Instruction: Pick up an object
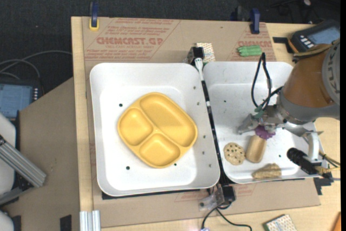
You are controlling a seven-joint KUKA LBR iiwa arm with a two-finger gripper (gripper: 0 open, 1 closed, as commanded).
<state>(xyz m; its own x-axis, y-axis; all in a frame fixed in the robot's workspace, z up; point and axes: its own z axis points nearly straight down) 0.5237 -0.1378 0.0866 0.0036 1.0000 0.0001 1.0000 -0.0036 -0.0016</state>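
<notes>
Desk [135, 40]: brown board top printed with red lettering, carrying two shallow white bins side by side.

Left bin [102, 116]: the larger fill. A yellow divided plate [157, 130] with three compartments lies at its centre, turned at a slant.

Right bin [227, 84]: arm [311, 86] enters from 3 o'clock, grey with an orange band, black cable looping up toward 12 o'clock. Gripper [263, 123] sits low over the bin's middle, just above a small purple object [263, 131]. Cannot tell whether the gripper is spread or pressed together; the wrist hides it, and nothing is seen between its tips.

Objects in the right bin, toward 6 o'clock of the gripper:
- tan bread roll [255, 149], just below the purple object, touching or nearly so
- flat tan piece [267, 172] near the bin's front rim
- round speckled cookie [233, 153], at 9 o'clock of the roll, just beside it

On the desk beyond the right bin, at 12 o'clock: a small green object [250, 51].
</notes>
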